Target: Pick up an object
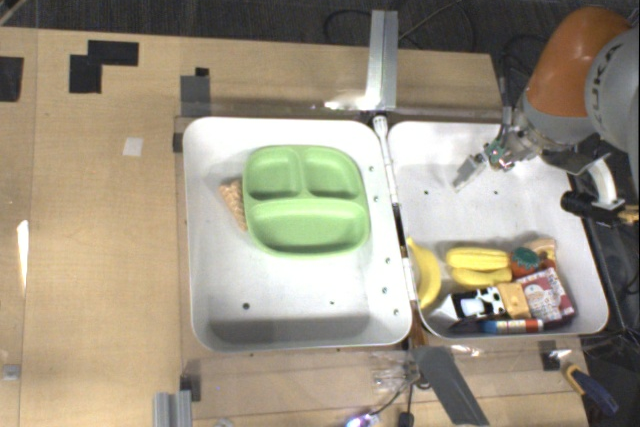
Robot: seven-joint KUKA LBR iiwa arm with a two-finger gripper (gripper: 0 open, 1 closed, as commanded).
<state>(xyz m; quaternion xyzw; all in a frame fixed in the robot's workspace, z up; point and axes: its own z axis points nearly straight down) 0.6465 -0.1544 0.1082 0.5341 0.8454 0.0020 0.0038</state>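
Bananas [470, 265] and packaged items are crowding the right bin's [480, 205] near edge. Jaws [470, 173] are hovering over bare floor near its far edge (spread indiscernible), grasping nothing visible.

You see the tool [468, 172] over the right bin [440, 215], well behind the bananas [477, 262]

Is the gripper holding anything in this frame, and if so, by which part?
Nothing is held. The gripper hangs over bare floor in the right bin, apart from the bananas and packets heaped at that bin's near side.
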